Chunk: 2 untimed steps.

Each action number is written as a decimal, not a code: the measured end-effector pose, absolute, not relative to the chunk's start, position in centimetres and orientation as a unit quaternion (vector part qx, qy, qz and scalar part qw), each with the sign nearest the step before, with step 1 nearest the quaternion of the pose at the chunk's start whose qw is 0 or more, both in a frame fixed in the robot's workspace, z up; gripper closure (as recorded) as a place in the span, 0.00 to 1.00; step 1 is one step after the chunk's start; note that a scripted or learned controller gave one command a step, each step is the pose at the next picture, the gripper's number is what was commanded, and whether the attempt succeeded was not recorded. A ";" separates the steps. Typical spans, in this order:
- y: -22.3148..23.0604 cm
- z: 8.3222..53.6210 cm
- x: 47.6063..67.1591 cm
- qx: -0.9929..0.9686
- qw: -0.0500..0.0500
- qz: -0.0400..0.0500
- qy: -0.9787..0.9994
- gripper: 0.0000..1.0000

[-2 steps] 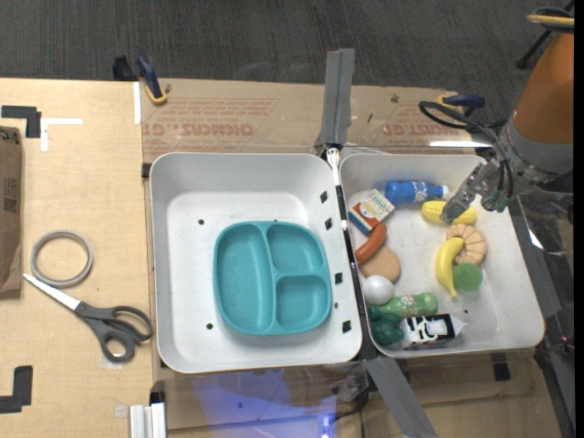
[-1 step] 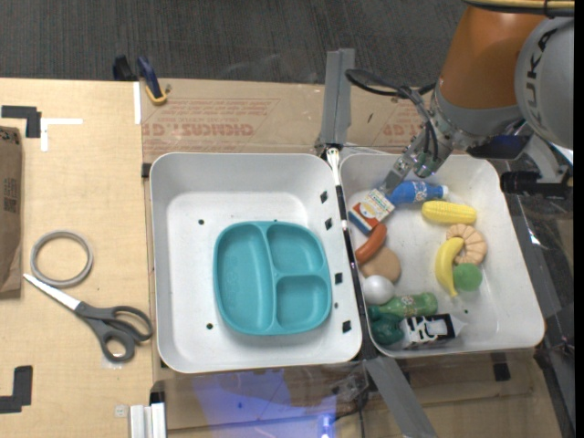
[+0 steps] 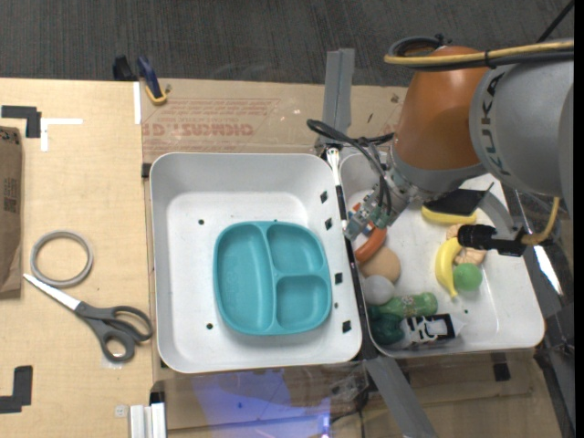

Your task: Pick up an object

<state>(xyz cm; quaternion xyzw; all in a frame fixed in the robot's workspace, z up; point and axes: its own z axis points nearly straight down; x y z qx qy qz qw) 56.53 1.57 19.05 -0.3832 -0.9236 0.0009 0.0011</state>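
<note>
Toys fill the right bin (image 3: 511,331): a banana (image 3: 444,267), a tan egg (image 3: 383,265), a red-orange sausage (image 3: 370,243), a green bottle (image 3: 406,306). The gripper (image 3: 372,215) hangs low at that bin's far left corner, just above the sausage, probably lined up for it. The left bin (image 3: 173,245) holds a teal divided plate (image 3: 272,276).

Tan bench (image 3: 82,354) bearing two white bins: left bin (image 3: 173,245) at centre, right bin (image 3: 511,322) toward 3 o'clock. Scissors (image 3: 96,316), tape roll (image 3: 61,257) toward 9 o'clock.
</note>
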 end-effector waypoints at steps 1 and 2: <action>-5.0 20.6 62.8 -0.409 -0.001 0.001 -0.912 1.00; -2.4 22.9 63.2 -0.610 -0.001 0.001 -0.792 1.00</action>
